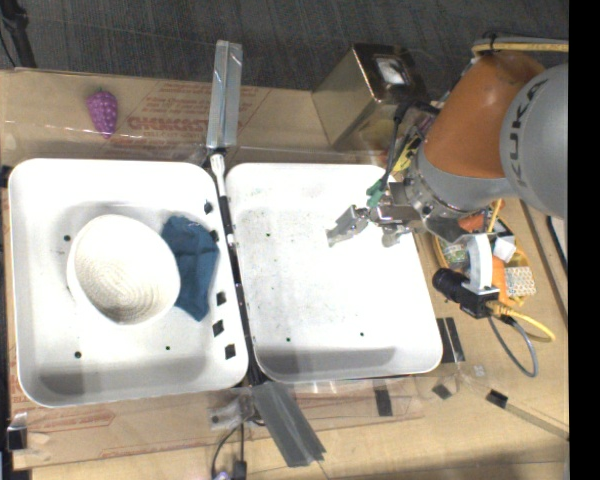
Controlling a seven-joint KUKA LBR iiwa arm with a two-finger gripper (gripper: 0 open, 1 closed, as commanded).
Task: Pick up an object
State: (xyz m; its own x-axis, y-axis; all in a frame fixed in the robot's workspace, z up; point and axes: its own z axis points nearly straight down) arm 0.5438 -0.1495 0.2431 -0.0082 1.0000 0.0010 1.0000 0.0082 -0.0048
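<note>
White dome [125, 268] and blue cloth [193, 264] crowd the left bin [30, 368].

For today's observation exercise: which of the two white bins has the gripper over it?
The right bin. The gripper hangs above its upper right part, while the left bin holds a white hat and blue cloth.

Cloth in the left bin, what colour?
Dark teal-blue cloth, beside the white woven hat; camera view.
</note>
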